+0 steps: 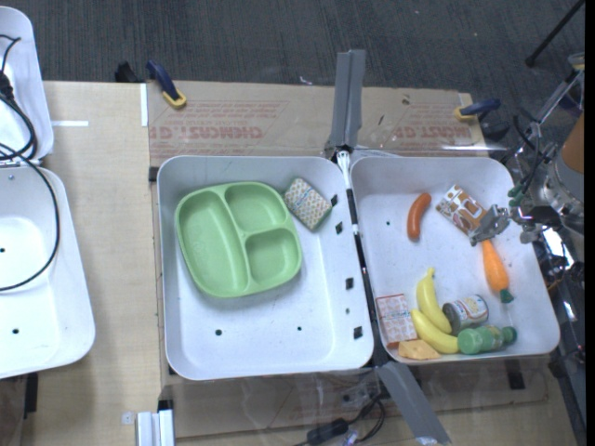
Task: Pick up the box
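In the right bin (446, 170), a small orange and white box (460, 208) lies tilted near the back. A flat red and white carton (395, 317) rests by the front left wall. My gripper (511, 227) hangs at the bin's right side, just right of the orange box and above the carrot's (495, 268) upper end. Its fingers (487, 225) stand apart, open, with nothing between them.
The right bin also holds an orange sausage (417, 216), bananas (429, 312), a can (467, 311), a green bottle (483, 339) and a yellow slice (418, 349). The left bin (251, 356) holds a green divided plate (239, 238) and a patterned sponge (308, 202).
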`<state>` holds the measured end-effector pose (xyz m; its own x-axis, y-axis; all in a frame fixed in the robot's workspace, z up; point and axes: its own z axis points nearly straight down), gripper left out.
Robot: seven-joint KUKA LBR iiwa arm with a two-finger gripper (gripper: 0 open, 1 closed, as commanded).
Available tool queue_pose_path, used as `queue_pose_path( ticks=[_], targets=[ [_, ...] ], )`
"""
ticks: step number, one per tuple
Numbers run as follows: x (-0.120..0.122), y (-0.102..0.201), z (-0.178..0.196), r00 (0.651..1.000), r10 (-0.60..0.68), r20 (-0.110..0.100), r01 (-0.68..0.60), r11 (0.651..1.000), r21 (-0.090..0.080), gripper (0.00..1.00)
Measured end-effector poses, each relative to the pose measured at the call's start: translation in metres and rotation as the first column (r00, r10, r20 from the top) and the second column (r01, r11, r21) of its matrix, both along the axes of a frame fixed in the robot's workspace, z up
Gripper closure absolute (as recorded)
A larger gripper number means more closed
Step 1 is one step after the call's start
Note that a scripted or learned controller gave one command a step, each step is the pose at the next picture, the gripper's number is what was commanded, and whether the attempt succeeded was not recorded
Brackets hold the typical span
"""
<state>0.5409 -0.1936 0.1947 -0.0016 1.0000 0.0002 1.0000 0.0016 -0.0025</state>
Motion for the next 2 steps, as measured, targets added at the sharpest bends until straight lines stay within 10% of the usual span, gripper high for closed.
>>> queue_pose_path(
  ticks=[1,2],
  targets=[
    [0.048,0.124,0.042,0.995,-0.099,0.0,0.099,0.995,-0.001,0.0],
    [0.025,0.204,-0.005,0.984,-0.18,-0.003,0.18,0.984,-0.002,0.0]
  ],
)
